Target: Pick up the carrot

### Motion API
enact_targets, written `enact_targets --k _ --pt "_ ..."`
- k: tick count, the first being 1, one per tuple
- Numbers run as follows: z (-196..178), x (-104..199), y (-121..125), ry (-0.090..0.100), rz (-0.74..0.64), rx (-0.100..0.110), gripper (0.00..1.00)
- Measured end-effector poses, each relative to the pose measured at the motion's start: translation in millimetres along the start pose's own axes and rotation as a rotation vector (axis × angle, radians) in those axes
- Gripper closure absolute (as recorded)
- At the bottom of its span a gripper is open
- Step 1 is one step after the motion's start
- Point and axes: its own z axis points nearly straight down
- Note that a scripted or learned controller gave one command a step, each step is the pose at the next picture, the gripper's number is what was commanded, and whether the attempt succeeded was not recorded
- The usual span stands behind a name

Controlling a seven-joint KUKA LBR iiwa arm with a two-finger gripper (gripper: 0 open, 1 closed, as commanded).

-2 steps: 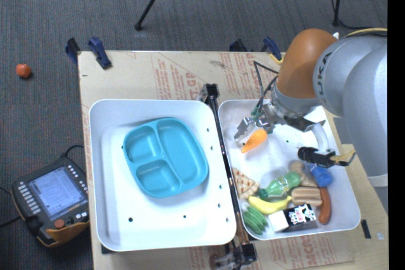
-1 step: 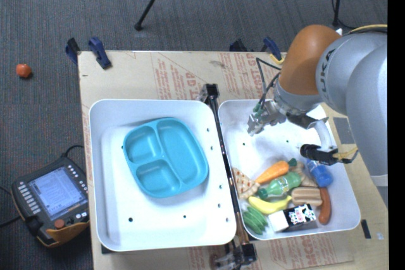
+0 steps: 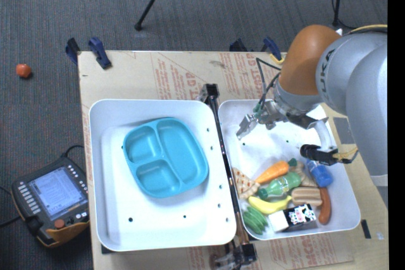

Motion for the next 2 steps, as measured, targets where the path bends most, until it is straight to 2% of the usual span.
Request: enact_targets --k 1,2 --pt "-30 -6 -89 0.009 0.0 0.014 0.0" --pt "15 15 -89 0.01 0.029 0.015 0.0"
